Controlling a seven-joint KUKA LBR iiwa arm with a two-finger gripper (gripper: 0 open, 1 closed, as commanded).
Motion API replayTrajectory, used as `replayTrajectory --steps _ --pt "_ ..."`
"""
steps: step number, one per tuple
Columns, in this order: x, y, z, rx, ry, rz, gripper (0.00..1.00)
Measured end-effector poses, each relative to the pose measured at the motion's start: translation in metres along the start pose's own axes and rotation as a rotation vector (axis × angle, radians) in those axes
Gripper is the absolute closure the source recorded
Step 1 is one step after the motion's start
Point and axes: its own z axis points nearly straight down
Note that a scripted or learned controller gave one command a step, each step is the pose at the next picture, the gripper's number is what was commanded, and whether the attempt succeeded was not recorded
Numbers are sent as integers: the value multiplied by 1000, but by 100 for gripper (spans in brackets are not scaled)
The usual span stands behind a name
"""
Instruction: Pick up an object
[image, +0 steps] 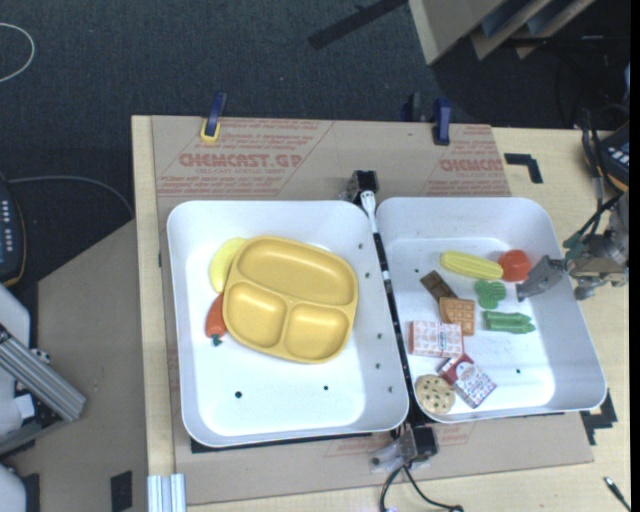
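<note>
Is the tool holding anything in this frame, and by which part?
Cannot be told: the tool sits at the right bin's edge near the tomato.

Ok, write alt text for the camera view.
The tool hovers at the right bin's right edge, near a red tomato among small toy foods. The left bin holds a yellow divided plate.

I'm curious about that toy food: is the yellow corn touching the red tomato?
Cannot tell. In the camera view, the corn tip and the tomato meet with no visible gap, but the slanted angle could hide one.
</note>
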Motion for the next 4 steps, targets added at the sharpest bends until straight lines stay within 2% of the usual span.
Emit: replayTrajectory --steps 1,3,4 --pt "0 3 -7 -14 -4 -4 0" --pt "-6 -5 112 -7 -1 -3 0" --pt "-5 -5 135 -10 -1 -4 0"
